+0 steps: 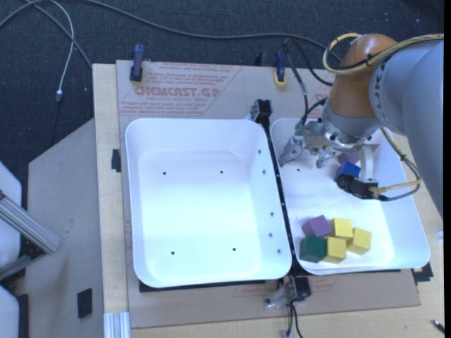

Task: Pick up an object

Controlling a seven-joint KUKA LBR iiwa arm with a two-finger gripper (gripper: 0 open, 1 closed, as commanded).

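A: Where is the arm?
B: The grey KUKA arm [416, 83] reaches in from the right, its orange band [363, 69] over the far end of the right bin [412, 255]. The gripper [310, 150] hangs low over that bin's far left corner, near the divide between the bins.
A: Released, or clenched on something?
B: I cannot tell; the wrist hides too much of it, and no block shows in its grasp.
A: And the things to pick?
B: A blue block [349, 171] lies just under the wrist, partly hidden, beside a black fitting with a yellow cable [394, 187]. The others sit in a cluster at the near end of the right bin: a purple block [317, 226], a green block [313, 248] in front of it, and three yellow blocks [343, 229], [335, 249], [361, 240] touching one another just to their right.
A: The left bin?
B: The left bin [141, 210] sits beside it on the cardboard sheet [180, 90], which two blue clamps [137, 58] hold at the far edge
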